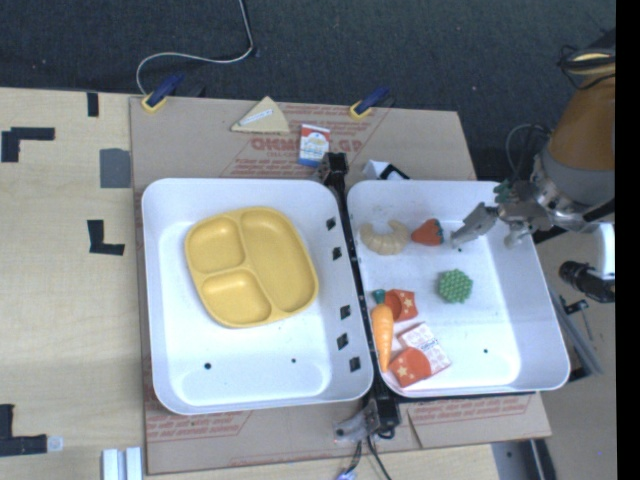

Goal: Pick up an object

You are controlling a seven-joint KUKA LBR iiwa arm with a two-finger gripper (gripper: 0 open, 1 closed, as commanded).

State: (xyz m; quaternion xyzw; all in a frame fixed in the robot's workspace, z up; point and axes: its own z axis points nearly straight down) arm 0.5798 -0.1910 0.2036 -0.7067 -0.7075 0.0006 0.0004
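right bin, end effector seemingly empty

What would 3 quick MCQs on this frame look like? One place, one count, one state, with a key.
1. Where is the yellow plate?
A. left bin
B. right bin
C. on the cardboard outside the bins

2. How many compartments does the plate have?
A. two
B. three
C. four

3. How does the carrot lie?
A. standing upright
B. flat in the right bin by its left wall
C. on the plate

Key:
1 A: the plate sits in the left bin.
2 B: two compartments above, one below.
3 B: the carrot lies flat in the right bin, along the wall, below the green ball. The gripper is above the bin, near the strawberry.
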